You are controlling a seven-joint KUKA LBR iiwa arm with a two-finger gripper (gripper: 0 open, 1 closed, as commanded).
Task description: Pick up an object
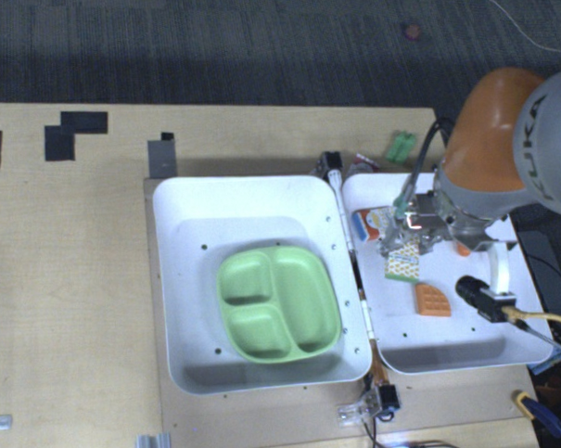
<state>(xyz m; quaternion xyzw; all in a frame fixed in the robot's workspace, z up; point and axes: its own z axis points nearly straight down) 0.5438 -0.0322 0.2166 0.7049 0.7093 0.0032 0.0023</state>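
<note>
**Gripper [413,229] low over right bin [397,345], grip hidden**

Hung just above green-patterned packet [403,264]; held or merely touching, impossible to tell. Orange waffle piece [432,301] lay nearby. Green divided tray [278,302] sat in left bin [182,297] on pale wooden bench [70,302].

The arm [500,153] enters from the right side of the view and bends down toward the bench. Its upper part is a big rounded orange band [488,130], and under this band the body is grey. The wrist [456,211] points to the left and a little downward. Several dark cables run along the wrist, from the orange part toward the tool. The gripper [406,236] sits at the left end of the wrist, low over the bench. It looks small and dark here, and its tip is perhaps turned downward, but the view is too unclear to be sure.
</note>
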